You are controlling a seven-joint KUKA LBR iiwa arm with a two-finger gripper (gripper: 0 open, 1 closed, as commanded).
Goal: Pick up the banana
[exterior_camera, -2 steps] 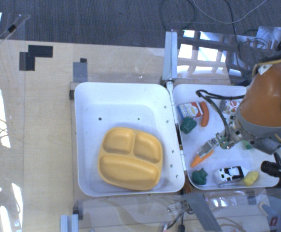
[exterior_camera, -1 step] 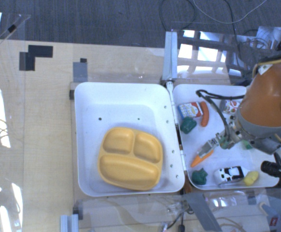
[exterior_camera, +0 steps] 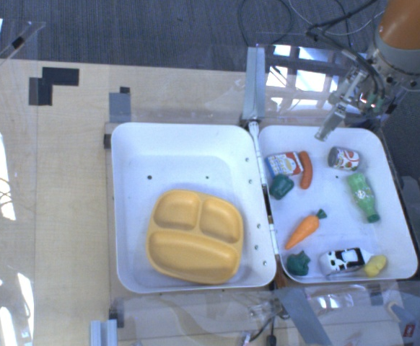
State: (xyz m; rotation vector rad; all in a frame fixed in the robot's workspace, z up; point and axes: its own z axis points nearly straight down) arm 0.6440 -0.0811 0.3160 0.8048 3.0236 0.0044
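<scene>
Two shallow white bins are seen side by side on the bench. In the left bin (exterior_camera: 130, 193) one item is counted: a yellow divided tray (exterior_camera: 195, 235) with three compartments, lying toward the front of the bin.

In the right bin (exterior_camera: 405, 244) eight items are counted. One white and red carton (exterior_camera: 284, 164) lies at the back left, with one orange-red sausage (exterior_camera: 306, 170) just beside it on the right. One dark green piece (exterior_camera: 281, 187) lies in front of the carton. One grey can (exterior_camera: 344, 158) lies at the back right, and one green bottle (exterior_camera: 362, 197) lies in front of it. One carrot (exterior_camera: 304, 228) lies near the middle, tilted. One dark green broccoli-like piece (exterior_camera: 298, 263) is at the front left. One black and white toy (exterior_camera: 344, 261) lies at the front, and touching its right end is a small yellow object, taken to be the banana (exterior_camera: 375, 266), in the front right corner.

The gripper (exterior_camera: 330, 127) is held above the back rim of the right bin, well apart from the banana. Whether it is open or closed cannot be determined. Nothing is seen held by it.
</scene>
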